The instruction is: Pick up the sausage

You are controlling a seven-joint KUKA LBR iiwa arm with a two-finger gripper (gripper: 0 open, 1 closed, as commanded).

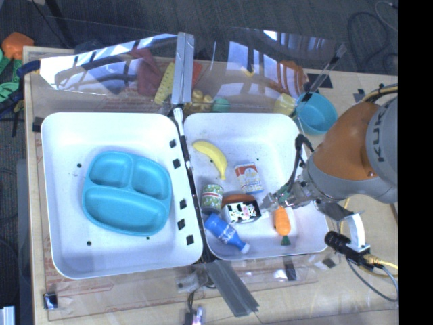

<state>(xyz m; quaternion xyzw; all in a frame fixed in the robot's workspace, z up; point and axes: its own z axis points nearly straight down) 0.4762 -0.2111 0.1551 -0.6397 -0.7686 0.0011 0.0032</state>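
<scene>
The table (pixel 379 296) carries my two white bins: the left bin (pixel 61 181) holds a blue divided tray (pixel 127 192), and the right bin (pixel 270 124) holds the small items I must sort through. My arm (pixel 352 158), grey with its orange band, reaches in over the right bin's right edge, and my tool (pixel 283 196) sits low near the bin floor, just above and beside a toy carrot (pixel 282 222). I cannot tell how far the tool is open, and nothing shows gripped in it. In the bin lie a blue bottle (pixel 224 233), a banana (pixel 211 157), a small red-and-white carton (pixel 251 177), a black-and-white cow-patterned carton (pixel 241 212) and a green-labelled can (pixel 212 197). The sausage (pixel 237 198), a short dark-brown piece, lies between the can and my tool, touching the top of the cow-patterned carton. By my reckoning the pick is not yet done: the sausage rests in the bin, so closing on it and lifting remain.
</scene>
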